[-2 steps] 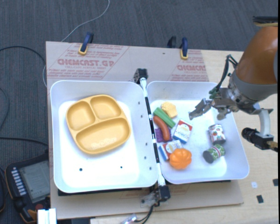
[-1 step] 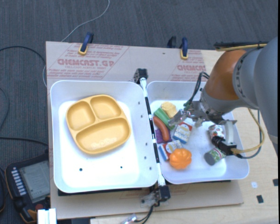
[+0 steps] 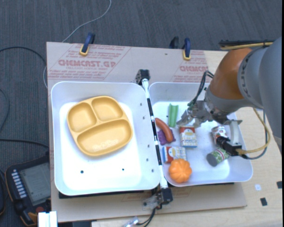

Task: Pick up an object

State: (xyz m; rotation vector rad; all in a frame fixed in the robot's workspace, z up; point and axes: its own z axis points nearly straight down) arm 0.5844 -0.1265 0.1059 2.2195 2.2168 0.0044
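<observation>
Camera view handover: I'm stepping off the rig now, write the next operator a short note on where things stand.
Gripper: low in the right bin, above the small carton; finger state unreadable, nothing seen held.
Right bin items: green stick, sausage, orange pumpkin, flat packet, green can.
Left bin: yellow divided plate.
Done: no pick confirmed.
Left: grasp and lift one object.

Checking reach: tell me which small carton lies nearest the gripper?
The upper carton, right under the gripper; the other carton lies lower, beside the orange.
</observation>
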